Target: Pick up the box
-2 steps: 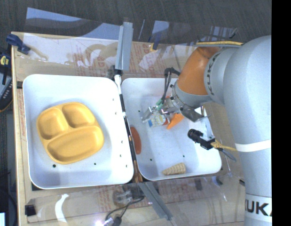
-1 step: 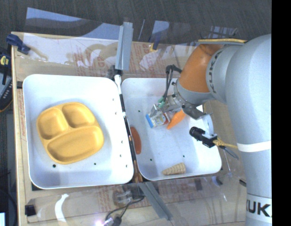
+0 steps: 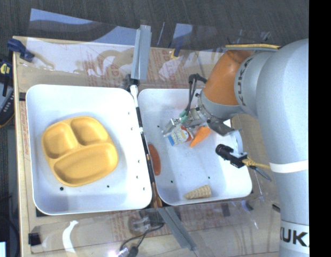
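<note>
From my seat: gripper (image 3: pixel 182 123) low in right bin (image 3: pixel 229 189), box (image 3: pixel 177 136) touching at its 7 o'clock, tilted; jaw state unreadable.

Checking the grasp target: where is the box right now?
The box lies in the right bin, in its upper middle part, just left of the orange carrot and right under the hand.

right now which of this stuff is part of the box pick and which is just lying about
Part of the job:
- box, small and printed, in the right bin
- gripper, right over the box

Just lying about:
- carrot beside the box
- hot dog
- cone
- yellow divided plate in the left bin
</note>
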Controlling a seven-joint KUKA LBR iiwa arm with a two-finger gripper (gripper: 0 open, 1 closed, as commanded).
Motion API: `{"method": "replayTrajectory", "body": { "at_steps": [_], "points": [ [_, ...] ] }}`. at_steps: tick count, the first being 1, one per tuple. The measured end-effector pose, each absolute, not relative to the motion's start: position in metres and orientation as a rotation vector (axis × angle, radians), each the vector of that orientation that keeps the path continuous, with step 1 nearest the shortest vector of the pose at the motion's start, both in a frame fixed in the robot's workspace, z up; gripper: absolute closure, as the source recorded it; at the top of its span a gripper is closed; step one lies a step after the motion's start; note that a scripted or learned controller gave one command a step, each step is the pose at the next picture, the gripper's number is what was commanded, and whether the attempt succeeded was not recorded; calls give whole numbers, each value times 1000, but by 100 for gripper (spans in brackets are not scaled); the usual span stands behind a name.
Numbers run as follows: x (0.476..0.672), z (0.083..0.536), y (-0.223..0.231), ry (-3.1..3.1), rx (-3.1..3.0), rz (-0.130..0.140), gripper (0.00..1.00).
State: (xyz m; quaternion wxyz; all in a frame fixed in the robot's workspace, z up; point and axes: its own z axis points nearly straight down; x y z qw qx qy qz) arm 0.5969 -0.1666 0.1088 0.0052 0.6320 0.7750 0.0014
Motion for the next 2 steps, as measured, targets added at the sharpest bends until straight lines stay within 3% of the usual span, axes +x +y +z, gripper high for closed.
{"method": "replayTrajectory", "body": {
  "at_steps": [1, 2],
  "points": [
    [598, 119, -166, 2429, 1975, 4, 100],
    [597, 119, -166, 2430, 1974, 4, 0]
  ]
}}
